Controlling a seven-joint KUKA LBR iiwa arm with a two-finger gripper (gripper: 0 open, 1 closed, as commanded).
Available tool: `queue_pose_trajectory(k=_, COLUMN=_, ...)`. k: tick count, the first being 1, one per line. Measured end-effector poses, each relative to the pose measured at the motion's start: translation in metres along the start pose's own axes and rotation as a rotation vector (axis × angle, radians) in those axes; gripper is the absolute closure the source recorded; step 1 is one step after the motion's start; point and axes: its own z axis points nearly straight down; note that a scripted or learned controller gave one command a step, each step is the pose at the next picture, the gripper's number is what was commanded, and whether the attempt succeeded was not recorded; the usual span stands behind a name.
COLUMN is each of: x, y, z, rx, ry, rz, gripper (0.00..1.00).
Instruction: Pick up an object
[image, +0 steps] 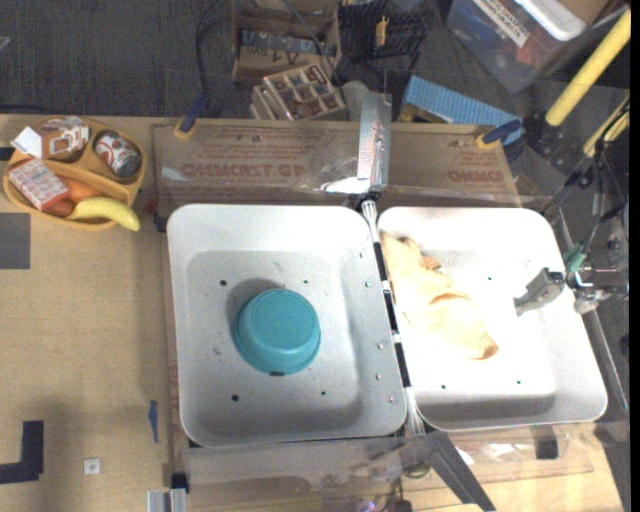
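Bench: a tan work surface fills the frame, with a cardboard sheet (300, 160) along its top edge behind the bins; its faint red print is too washed out to read.
Left bin (200, 250): centre of frame, shallow and white, with one item in it.
Right bin (540, 400): right of centre, touching the left bin along a shared rim, brightly lit.
Bowl (278, 330): teal, mouth down, in the middle of the left bin, well apart from the arm; a likely target for the pick, though its round back looks hard for two fingers to grip.
Cloth (440, 305): a pale yellow, limp item sprawled in the left half of the right bin, its orange-tinged end pointing lower right; it is the nearer candidate for the pick.
Tray (30, 195): upper left of frame, holding toy food, a banana (105, 211) at its lower edge and small printed packets whose labels are too small to read.
Gripper (535, 290): at the right edge of the right bin, reaching in from the right and pointing toward the cloth but apart from it; nothing sits between its fingers, and whether they are spread or closed cannot be told.
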Motion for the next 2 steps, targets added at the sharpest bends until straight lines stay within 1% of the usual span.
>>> queue_pose_trajectory(k=1, x=-0.009, y=0.030, z=0.020, rx=-0.002, ry=-0.001, rz=-0.147, gripper=0.00)
queue_pose_trajectory(k=2, x=-0.001, y=0.020, z=0.123, rx=0.000, ry=0.000, rz=-0.191, gripper=0.00)
